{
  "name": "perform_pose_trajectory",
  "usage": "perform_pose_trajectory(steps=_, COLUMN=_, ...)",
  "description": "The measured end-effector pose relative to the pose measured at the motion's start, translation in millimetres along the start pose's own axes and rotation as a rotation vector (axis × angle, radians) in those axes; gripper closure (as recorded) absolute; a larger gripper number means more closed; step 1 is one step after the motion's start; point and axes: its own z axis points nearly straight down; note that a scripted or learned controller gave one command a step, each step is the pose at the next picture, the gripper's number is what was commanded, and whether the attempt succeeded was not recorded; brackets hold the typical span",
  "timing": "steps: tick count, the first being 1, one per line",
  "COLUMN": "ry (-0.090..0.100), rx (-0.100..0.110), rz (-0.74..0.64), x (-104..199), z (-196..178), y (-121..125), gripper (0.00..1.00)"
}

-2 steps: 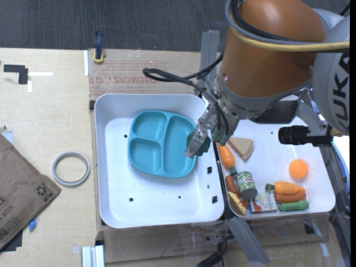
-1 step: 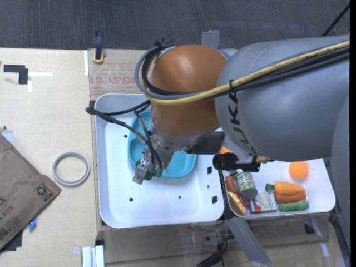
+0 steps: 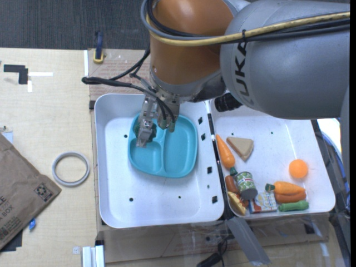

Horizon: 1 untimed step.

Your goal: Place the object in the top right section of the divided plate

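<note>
My claw (image 3: 146,131) hangs over the blue divided plate (image 3: 181,149) at its nine o'clock edge; whether it grips anything I cannot tell. Which thing I must place is unclear. The plate looks stiff, light plastic, likely slippery.

The grey KUKA arm (image 3: 289,60) reaches in from the right of the camera view, its thick body lying across the upper right. A broad orange band (image 3: 186,35) wraps the arm above the wrist, and black and yellow cables loop around it. Below the band the wrist points steeply downward, ending in the metal two-finger claw (image 3: 149,131). Both fingers hang down close together, with their tips low and slightly left of the wrist.
</note>
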Motion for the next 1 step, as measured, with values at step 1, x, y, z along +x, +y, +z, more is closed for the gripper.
perform_pose_trajectory(steps=1, ry=-0.002, rx=-0.001, rz=0.003, x=-1.6, z=-8.8, y=-0.5, gripper=1.0)
